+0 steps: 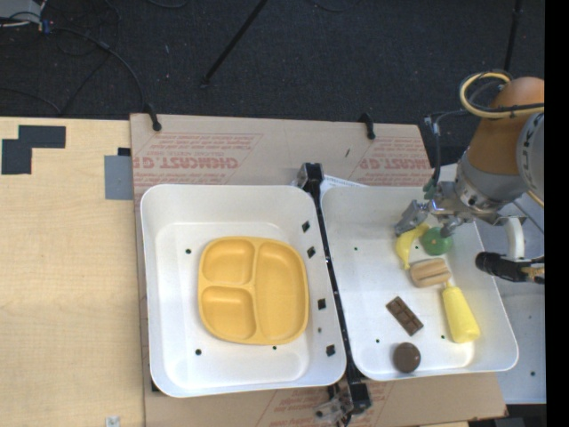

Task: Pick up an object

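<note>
Two white bins side by side; arm low over the right bin's far corner.

Left bin (169,238) holds a yellow divided plate (253,289) with three compartments, lying flat near its middle. Right bin (364,327) holds a scatter of small items: a yellow banana-like piece (407,245) and a green round piece (435,241) touching each other directly under the gripper (428,216); a tan wooden block (430,272) just below them; a long yellow cylinder (460,314) toward the near right; a brown rectangular bar (404,315) lying at a slant; a dark brown disc (407,357) near the front wall. The gripper hangs just above the banana-like and green pieces, close to or touching them; contact cannot be resolved. Cannot tell whether the fingers are spread or pressed together. Nothing is seen pinched between them.
</note>
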Tool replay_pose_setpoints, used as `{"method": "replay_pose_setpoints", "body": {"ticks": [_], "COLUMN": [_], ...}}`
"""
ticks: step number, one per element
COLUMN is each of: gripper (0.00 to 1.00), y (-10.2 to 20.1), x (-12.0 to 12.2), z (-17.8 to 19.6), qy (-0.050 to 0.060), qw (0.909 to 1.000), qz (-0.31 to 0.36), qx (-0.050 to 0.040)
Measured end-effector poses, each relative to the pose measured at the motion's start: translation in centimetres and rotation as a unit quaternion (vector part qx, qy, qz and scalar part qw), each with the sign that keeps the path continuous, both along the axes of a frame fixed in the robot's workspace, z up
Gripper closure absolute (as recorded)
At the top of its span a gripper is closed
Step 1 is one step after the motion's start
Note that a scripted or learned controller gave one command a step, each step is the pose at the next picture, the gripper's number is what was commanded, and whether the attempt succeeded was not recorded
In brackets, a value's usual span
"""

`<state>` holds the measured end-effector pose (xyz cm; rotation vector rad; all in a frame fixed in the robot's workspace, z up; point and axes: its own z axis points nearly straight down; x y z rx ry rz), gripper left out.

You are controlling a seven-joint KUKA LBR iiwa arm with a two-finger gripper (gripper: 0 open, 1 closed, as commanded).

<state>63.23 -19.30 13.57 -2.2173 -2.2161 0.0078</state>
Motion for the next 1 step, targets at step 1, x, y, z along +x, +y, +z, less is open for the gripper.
{"method": "replay_pose_setpoints", "body": {"ticks": [1], "gripper": [0.0], "y": [0.07], "x": [0.39], "z": [-1.05], "qy": [-0.008], "qw": [1.0], "qz": [0.002], "qx": [-0.0015]}}
